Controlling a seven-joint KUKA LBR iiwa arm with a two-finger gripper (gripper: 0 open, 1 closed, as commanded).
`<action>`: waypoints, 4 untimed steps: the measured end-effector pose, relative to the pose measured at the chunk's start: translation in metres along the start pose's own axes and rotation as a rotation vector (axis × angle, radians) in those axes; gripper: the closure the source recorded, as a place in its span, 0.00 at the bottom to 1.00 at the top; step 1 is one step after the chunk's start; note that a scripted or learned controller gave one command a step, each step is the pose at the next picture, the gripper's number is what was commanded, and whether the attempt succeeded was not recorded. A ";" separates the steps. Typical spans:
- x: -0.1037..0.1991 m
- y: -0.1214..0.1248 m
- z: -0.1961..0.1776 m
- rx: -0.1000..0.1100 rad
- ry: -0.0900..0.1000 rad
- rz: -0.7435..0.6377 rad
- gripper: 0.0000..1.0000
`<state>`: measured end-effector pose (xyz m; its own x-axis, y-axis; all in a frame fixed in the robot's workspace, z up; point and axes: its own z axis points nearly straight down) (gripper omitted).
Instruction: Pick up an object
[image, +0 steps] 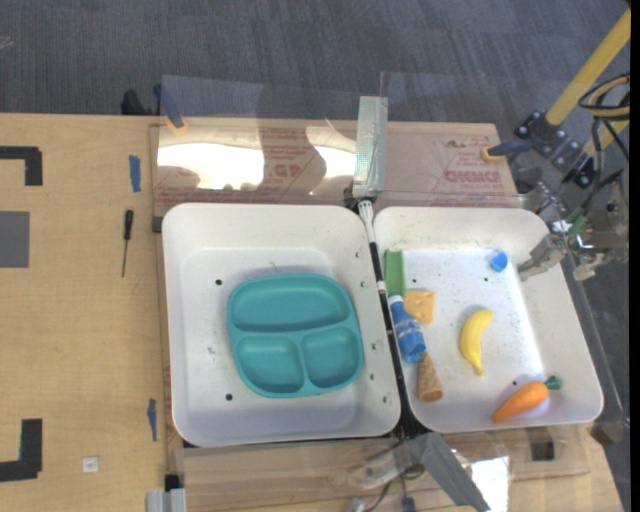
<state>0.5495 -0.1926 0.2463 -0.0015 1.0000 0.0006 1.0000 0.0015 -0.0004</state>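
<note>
The pickable things all lie in the right-hand shallow white bin (583, 372). A yellow plastic banana (476, 338) sits near its middle, its long axis running far to near with a slight curve, the near tip turned a little right. At the near right corner a soft orange carrot with a green top (522, 400) lies aslant, green end pointing far-right, tip pointing near-left.

Along the bin's left wall, from far to near, are a green stick-shaped block (394, 272), a blue and white bottle-like piece (408, 332) and a brown waffle cone (429, 378). All three have long axes running roughly far to near. An orange-yellow wedge (420, 305) lies just beside the blue piece, and a small blue cap (498, 262) lies toward the far right.

The robot's grey gripper (556, 246) hangs over that bin's far right edge, near the cap; whether the claw is spread or pressed together cannot be told.

The left white bin (180, 300) holds a teal three-compartment plate (294, 333). Both bins rest on a light wooden bench (70, 330), with grey carpet floor (300, 40) beyond it.
</note>
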 end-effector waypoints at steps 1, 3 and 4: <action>0.057 -0.034 0.129 0.009 0.003 -0.109 0.00; 0.051 -0.019 0.147 -0.011 -0.003 -0.215 1.00; 0.110 -0.040 0.021 -0.012 -0.001 -0.216 1.00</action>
